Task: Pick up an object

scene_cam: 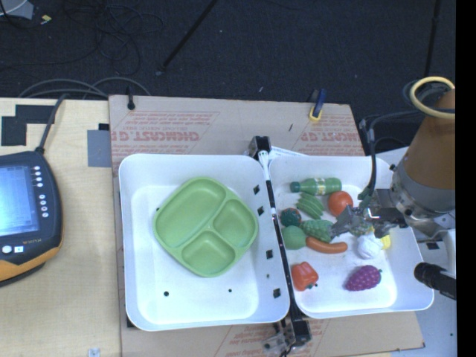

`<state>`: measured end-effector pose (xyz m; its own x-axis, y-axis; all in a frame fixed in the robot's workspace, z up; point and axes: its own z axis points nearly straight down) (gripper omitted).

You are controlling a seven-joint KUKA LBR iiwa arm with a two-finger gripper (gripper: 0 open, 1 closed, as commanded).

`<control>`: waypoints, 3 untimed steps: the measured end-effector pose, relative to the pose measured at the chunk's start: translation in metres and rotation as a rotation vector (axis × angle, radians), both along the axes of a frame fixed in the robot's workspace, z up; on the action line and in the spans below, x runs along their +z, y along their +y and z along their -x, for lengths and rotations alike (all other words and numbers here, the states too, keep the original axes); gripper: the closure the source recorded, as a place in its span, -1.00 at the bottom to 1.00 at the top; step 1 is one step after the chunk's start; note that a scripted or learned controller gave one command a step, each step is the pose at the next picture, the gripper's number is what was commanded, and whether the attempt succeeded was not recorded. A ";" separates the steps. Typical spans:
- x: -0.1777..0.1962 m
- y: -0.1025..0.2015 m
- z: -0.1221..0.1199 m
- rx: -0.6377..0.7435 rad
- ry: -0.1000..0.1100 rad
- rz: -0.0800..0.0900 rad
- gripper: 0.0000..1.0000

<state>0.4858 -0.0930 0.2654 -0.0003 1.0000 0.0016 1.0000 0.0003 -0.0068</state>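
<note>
Worktop carries 2 white bins side by side. Left bin (141,199): 1 green divided plate (206,226), lying flat.

Right bin (405,288): toy produce, clustered in its left and middle. Green bottle (317,187) at the far side; red tomato (341,201) just beside it. Dark green vegetables (306,225) near the divider. Orange carrot (326,247) below them. Red pepper (304,275) and purple grapes (362,278) at the near side, apart. White garlic-like piece (367,247) right of the carrot.

Tool (354,222) low over the bin, between tomato and white piece. Cannot tell whether it is released or clenched; nothing visibly between its tips.
</note>
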 end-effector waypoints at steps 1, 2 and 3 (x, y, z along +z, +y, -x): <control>-0.083 0.023 0.013 -0.002 0.008 -0.002 -1.00; -0.080 0.082 -0.033 0.004 -0.001 -0.001 -1.00; -0.072 0.078 -0.031 -0.005 0.006 0.000 1.00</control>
